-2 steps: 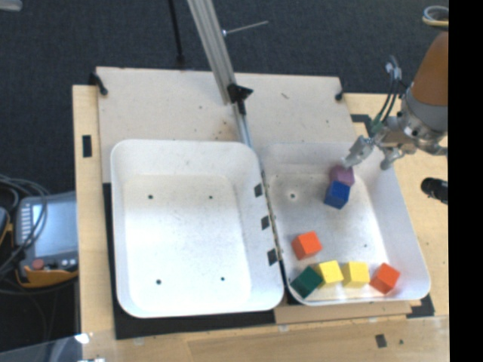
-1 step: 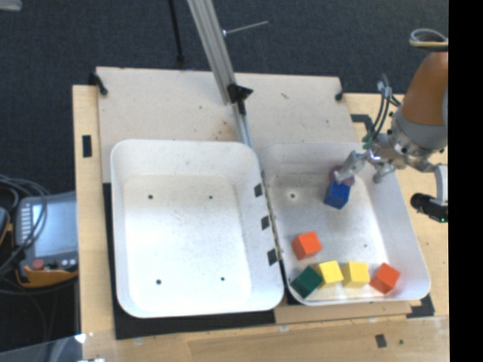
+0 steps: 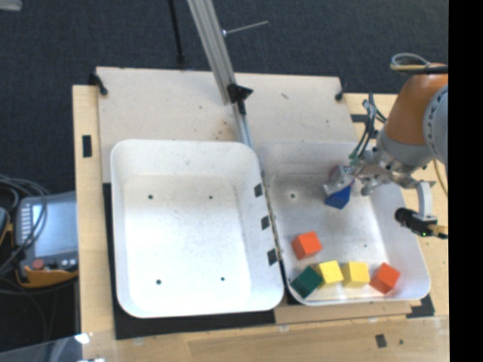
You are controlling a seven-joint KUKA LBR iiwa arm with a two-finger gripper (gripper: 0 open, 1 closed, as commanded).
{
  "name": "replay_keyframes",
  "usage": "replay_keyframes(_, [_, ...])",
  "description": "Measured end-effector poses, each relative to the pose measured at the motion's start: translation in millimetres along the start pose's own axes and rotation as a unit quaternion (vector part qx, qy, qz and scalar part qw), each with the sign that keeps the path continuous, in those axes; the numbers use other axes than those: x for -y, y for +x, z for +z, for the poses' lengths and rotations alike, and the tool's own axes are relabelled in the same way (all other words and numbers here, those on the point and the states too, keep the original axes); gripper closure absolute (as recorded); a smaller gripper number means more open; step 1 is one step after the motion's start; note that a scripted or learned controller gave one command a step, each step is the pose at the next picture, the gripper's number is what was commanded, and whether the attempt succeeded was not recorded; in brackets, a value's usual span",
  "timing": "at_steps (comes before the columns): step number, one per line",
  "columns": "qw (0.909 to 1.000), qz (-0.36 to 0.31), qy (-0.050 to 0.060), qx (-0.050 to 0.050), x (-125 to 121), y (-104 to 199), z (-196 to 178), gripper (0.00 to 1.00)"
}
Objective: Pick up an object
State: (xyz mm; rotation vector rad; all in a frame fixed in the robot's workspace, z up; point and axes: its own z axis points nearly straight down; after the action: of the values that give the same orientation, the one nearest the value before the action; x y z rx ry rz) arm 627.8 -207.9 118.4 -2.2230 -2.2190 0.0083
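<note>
My gripper (image 3: pixel 341 186) hangs over the upper middle of the right bin (image 3: pixel 404 241), coming in from the right. A blue block (image 3: pixel 338 197) sits tilted between its fingertips, and the gripper is shut on it. Lower in the same bin, an orange block (image 3: pixel 306 244) lies alone. Along the front wall sit a green block (image 3: pixel 306 281), two yellow blocks (image 3: pixel 330 271) (image 3: pixel 358 273) and another orange block (image 3: pixel 386 277).
The left bin (image 3: pixel 189 225) stands beside the right one, their walls touching at the middle. A slanted metal pole (image 3: pixel 215 44) rises from behind the bins. A control pendant (image 3: pixel 44 236) lies off the bench at the left.
</note>
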Motion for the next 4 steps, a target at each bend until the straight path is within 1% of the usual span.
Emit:
replay_keyframes(1, [1.0000, 0.000, -0.005, 0.000, -2.5, -0.3, -15.3, 1.00])
replay_keyframes(2, [1.0000, -0.003, -0.006, -0.001, -6.8, 1.0, -79.8, 1.00])
replay_keyframes(3, [1.0000, -0.003, -0.006, -0.001, -8.1, 0.0, -132.2, 1.00])
replay_keyframes(4, [1.0000, -0.003, -0.002, -0.001, 15.4, 46.2, -125.8, 1.00])
